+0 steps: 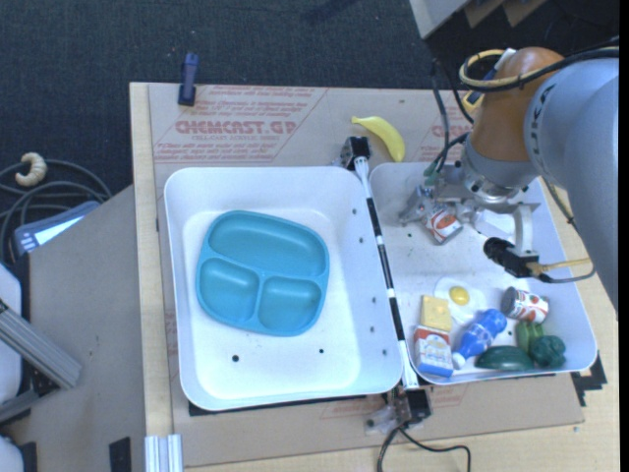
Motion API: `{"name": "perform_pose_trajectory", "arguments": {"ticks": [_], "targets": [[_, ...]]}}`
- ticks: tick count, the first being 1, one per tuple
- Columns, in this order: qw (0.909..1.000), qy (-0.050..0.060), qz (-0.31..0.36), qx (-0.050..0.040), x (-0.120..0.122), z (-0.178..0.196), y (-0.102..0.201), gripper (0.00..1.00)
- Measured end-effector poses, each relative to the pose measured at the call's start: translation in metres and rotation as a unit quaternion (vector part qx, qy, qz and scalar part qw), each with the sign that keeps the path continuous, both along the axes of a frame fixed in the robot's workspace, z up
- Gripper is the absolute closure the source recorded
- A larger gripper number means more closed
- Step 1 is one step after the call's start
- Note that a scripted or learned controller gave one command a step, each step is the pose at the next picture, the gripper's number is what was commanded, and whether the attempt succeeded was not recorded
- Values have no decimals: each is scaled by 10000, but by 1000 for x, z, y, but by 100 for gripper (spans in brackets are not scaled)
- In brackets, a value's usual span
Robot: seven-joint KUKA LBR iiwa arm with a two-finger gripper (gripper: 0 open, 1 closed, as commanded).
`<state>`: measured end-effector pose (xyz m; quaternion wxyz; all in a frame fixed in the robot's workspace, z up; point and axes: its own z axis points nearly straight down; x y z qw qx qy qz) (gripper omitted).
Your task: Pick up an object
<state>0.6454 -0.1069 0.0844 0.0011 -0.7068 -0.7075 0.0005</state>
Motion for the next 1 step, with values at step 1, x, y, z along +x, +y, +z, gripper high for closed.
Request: {"name": "perform_pose_trajectory", "arguments": {"ticks": [1], "targets": [[10000,-13,-3,-4,1,11,0,100]]}}
